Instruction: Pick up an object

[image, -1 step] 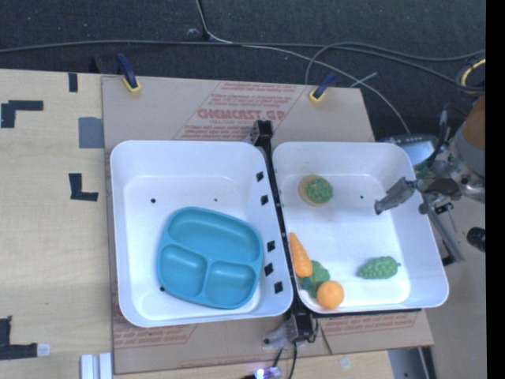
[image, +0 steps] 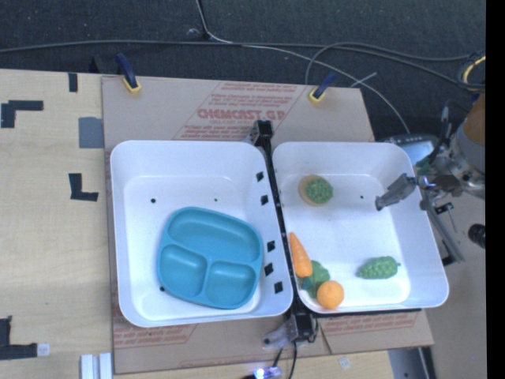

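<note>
One gripper (image: 394, 192) hangs over the right bin's (image: 347, 155) right rim, half cut off; finger state unclear.

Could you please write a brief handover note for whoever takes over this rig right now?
Gripper: over the right bin's right edge, holding nothing.
Right bin: round green-topped piece near the back, carrot by the divider, green leafy piece beside it, orange at the front, green bumpy piece front right.
Left bin: blue divided tray.
Done: nothing picked.
Left: choose an object, grasp, lift.
</note>
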`<state>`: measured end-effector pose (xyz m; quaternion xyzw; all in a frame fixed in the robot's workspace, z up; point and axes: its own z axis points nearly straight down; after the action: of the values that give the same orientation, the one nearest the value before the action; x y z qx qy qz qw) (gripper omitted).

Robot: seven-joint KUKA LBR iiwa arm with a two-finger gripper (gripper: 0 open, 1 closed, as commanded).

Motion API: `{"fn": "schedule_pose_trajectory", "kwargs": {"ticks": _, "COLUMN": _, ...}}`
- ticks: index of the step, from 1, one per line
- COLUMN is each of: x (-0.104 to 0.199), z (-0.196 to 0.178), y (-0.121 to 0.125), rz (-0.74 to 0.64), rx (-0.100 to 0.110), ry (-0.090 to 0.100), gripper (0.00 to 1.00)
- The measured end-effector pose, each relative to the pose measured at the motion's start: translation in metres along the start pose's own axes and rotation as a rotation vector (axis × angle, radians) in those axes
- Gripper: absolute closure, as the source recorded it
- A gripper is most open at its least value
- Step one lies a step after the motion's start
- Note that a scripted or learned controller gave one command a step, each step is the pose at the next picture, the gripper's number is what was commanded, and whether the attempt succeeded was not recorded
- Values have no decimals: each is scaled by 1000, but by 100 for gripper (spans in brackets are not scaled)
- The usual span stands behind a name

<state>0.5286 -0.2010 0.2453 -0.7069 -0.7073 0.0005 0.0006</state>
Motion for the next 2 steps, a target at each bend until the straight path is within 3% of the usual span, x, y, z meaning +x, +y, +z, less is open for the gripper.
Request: {"fn": "schedule_pose_trajectory", "kwargs": {"ticks": 2, "x": -7, "z": 117, "y": -11, "rz": 1, "rx": 6, "ry": 1, "gripper": 0}}
